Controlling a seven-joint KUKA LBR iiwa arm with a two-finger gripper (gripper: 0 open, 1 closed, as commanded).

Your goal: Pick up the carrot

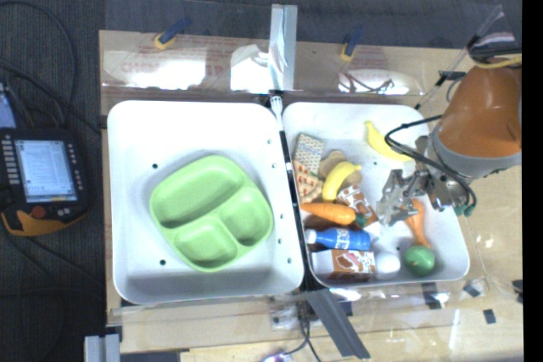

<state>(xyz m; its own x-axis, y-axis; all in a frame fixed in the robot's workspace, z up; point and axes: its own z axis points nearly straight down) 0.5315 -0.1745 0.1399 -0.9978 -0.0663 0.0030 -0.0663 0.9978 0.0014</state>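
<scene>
Reaching into the right bin (pixel 458 265) from its right side, the gripper (pixel 395 197) is hovering low over the clutter near the bin's middle, and whether its jaws are spread or pressed together I cannot tell; the metal parts are blurring into one another at this slant.

The carrot (pixel 327 213) is lying on its side toward the bin's left wall, its length running roughly left to right, with its right end pointing at the gripper. It is sitting just below a yellow banana (pixel 340 178), and just above a blue-labelled bottle (pixel 340 240), with both neighbours touching or nearly touching it. A second orange, carrot-like piece (pixel 417 222) is lying just right of the gripper, near a green ball (pixel 418 258) at the bin's front right corner, so the arm may be lining up on either one; the larger carrot looks the surer target.

Doing this well, I judge, means shifting toward the left wall until the jaws are centred over the carrot's thick middle, turning the wrist so the jaws are closing across its width rather than along it, and descending straight so the banana and bottle are not being nudged. Lifting slowly should show whether the grip is holding. The left bin (pixel 127 267) with its green divided plate (pixel 212 212) is not involved.
</scene>
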